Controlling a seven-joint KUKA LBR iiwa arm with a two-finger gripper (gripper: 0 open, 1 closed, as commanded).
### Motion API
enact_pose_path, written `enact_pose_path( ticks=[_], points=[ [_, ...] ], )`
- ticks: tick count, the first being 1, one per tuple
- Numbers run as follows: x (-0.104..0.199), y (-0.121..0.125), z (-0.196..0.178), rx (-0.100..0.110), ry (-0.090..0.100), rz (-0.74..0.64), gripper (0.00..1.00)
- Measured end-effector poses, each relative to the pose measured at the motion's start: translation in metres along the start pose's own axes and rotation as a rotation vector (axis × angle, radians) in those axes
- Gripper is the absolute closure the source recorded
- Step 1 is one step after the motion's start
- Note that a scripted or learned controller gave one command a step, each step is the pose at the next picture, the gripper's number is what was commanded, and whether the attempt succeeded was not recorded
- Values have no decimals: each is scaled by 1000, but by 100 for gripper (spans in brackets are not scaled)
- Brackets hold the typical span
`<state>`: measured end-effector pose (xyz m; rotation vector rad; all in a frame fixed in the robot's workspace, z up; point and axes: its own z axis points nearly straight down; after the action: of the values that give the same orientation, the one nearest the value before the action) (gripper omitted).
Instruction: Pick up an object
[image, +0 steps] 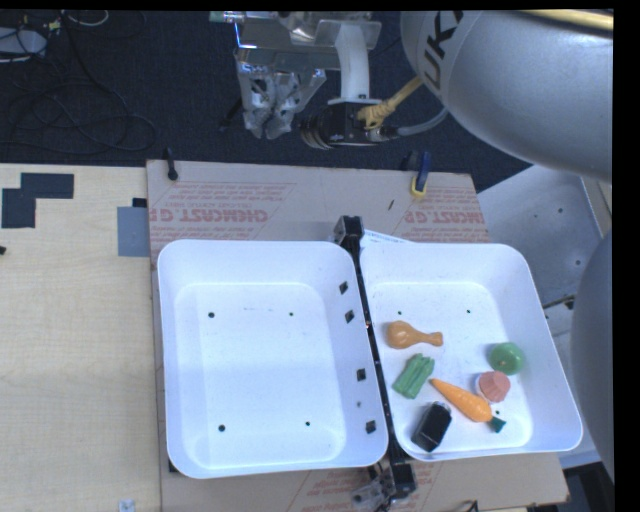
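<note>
The gripper (272, 105) is raised beyond the bins, its finger state not discernible; well below-right of it, a toy carrot (463, 400) and black block (432, 427) are seen in the right bin (520, 265).

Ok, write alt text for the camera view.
The right bin holds six small items: an orange drumstick, green vegetable, carrot, black block, green ball and pink piece. The gripper hangs above the bench's far edge.
</note>
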<state>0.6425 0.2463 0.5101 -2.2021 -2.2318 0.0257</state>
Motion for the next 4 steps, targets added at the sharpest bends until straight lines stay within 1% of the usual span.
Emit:
enact_pose_path(
  ticks=[4],
  points=[
    [6,-2,-36,13,-6,-19,100]
  ],
)
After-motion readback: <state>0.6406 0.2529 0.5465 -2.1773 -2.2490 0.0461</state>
